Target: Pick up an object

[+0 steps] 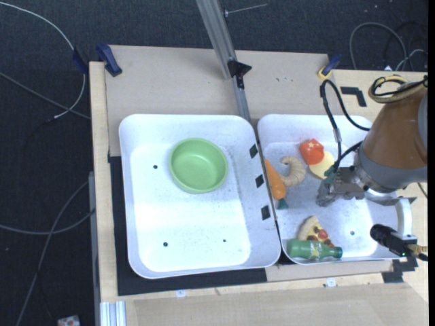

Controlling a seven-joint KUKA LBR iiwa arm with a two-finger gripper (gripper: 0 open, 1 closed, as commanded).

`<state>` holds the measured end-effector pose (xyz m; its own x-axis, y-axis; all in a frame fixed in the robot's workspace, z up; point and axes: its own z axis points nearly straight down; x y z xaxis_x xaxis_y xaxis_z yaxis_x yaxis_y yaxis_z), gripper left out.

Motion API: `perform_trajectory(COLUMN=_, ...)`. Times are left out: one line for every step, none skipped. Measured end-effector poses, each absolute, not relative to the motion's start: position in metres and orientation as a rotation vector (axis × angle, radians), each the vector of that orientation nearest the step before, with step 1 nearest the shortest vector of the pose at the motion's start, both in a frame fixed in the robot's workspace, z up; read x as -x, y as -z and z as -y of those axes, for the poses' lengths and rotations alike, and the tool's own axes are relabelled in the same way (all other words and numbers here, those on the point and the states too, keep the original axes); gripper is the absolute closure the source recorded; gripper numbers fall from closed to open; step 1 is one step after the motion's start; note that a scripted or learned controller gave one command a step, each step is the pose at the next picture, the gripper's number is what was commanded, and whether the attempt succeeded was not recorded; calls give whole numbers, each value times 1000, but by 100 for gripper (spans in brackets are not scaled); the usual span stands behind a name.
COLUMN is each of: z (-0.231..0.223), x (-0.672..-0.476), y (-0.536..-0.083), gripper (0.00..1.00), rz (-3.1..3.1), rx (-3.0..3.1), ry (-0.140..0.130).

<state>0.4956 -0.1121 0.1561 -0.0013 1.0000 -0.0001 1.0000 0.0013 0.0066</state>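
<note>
1. The pale wooden table (177,80) carries two shallow white plastic bins side by side, so the arm can reach either from the right.
2. The left white bin (197,240) holds one thing, a round light-green plastic bowl (198,164), sitting upright near its upper middle.
3. The right white bin (285,128) holds the clutter of small pickable toys, which is probably why the arm is over this bin.
4. The grey arm with its orange band (397,145) comes in from the right and hangs low over the middle of the right bin, the gripper (333,190) pointing down at bare bin floor (nothing is visible between the jaws, and I cannot tell whether they are open or closed).
5. A green plastic bottle (314,250) lies on its side against the bin's near wall, touching a small pizza-slice toy (312,229) just above it.
6. An orange plastic carrot (274,180) lies along the left wall, beside a curled beige piece (293,170).
7. A red tomato-like toy (312,151) and a pale yellow piece (321,166) touching it sit just beyond the gripper, the nearest candidates for a grasp.
</note>
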Motion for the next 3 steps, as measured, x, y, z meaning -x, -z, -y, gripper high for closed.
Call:
perform_trajectory(z=121, x=-497, y=-218, gripper=100, rz=-2217, rx=-2217, ry=-10)
perform_trajectory(z=121, x=-498, y=-274, gripper=100, rz=-2218, rx=-2215, ry=-11)
perform_trajectory(z=69, x=-516, y=-278, gripper=100, rz=-2227, rx=-2212, ry=-7)
